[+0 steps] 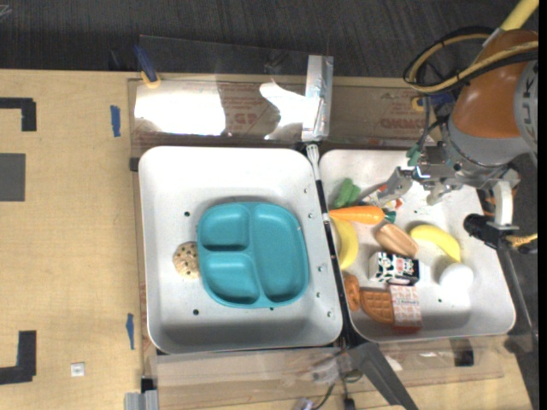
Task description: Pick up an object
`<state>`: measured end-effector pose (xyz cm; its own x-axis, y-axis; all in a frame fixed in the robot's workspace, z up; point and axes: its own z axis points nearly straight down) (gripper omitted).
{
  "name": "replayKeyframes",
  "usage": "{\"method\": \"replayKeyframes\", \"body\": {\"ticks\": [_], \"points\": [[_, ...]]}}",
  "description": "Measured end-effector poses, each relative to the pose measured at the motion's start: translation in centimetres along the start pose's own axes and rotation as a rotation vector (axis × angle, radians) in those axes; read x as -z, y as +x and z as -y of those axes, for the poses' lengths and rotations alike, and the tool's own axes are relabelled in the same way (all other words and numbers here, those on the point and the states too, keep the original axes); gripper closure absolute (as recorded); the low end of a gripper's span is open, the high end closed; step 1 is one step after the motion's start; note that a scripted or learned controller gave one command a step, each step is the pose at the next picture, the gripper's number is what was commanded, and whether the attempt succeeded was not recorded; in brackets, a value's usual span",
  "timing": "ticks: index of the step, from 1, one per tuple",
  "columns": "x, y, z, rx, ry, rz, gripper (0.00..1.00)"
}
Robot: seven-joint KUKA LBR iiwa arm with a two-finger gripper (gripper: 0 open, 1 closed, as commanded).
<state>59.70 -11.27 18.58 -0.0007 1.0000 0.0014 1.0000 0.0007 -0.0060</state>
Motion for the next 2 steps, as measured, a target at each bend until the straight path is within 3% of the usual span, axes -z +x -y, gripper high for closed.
{"method": "replayKeyframes", "body": {"ticks": [1, 2], "points": [[-9.1, 0.4, -1.9, 0.229, -0.017, 0.006, 0.00], [-9.9, 1.0, 6.6, 0.159, -0.007, 0.001, 0.00]]}}
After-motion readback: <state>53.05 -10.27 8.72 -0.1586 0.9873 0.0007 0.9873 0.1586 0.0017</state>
